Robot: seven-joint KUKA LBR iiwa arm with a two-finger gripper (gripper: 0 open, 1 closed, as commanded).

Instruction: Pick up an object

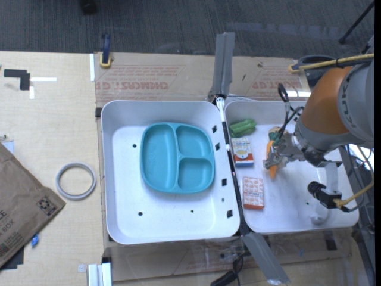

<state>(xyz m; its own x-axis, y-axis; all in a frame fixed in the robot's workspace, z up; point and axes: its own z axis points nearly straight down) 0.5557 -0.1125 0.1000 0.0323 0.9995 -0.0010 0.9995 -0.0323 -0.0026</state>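
One two-finger tool, low in the right white bin, jaw state indiscernible, touching an orange object. Nearby: red-white carton, green item, patterned packet. Left white bin: turquoise divided plastic plate.

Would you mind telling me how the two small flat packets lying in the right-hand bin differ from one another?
The small carton with a white, red and green face lies higher in the view, just below the green vegetable-shaped toy; the orange-and-white patterned packet lies lower, nearer the bin's front edge. The carton shows blocks of colour, while the packet shows a fine repeating print. Both lie flat beside the divider between the white bins.
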